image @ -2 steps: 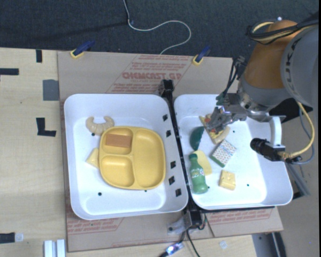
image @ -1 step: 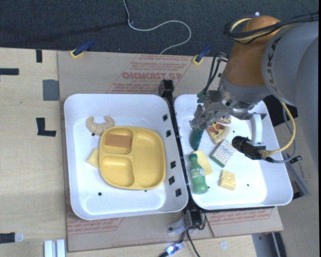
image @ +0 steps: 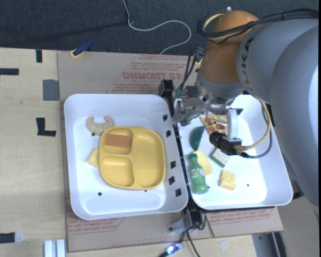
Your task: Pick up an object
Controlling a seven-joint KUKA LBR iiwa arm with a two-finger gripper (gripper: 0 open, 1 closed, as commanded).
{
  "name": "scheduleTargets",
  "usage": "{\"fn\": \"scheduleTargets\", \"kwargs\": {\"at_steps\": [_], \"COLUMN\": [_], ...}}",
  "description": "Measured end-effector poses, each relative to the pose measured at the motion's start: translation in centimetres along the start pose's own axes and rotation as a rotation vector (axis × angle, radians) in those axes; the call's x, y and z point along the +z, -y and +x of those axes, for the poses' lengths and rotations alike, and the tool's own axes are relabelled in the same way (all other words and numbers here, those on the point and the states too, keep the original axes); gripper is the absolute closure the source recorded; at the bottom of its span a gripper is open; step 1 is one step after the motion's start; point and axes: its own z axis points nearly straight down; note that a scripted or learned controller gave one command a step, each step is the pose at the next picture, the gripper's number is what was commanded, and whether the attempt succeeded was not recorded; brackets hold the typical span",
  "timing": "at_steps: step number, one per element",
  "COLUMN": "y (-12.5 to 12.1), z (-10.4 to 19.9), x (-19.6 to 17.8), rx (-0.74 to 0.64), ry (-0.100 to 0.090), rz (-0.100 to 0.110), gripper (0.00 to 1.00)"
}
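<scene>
My gripper [image: 188,113] hangs over the left rim of the right bin [image: 267,194], just above a dark green piece [image: 196,137]. A pizza slice [image: 214,123] lies partly under the wrist. Toward the front of that bin are a green bottle [image: 198,174], a pale yellow piece [image: 204,160] touching it, a small white patterned piece [image: 220,157] and a cheese wedge [image: 227,180]. In the left bin [image: 77,108] a yellow divided plate [image: 142,165] carries a brown toast slice [image: 117,140]. A croissant [image: 99,123] and a yellow wedge [image: 92,157] sit beside the plate.
The arm's grey body and orange band [image: 230,42] cover the back of the right bin. A black cable [image: 257,143] loops from the wrist over that bin. The two bins meet at a ridge with black clips [image: 174,167]. Cardboard lies under both bins.
</scene>
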Motion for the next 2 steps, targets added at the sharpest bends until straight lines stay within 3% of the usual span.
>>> {"fn": "scheduleTargets", "kwargs": {"at_steps": [2], "y": [-0.6], "z": [-2.2], "x": [0.4], "rx": [0.007], "ry": [0.003], "rz": [0.0], "gripper": [1.0]}}
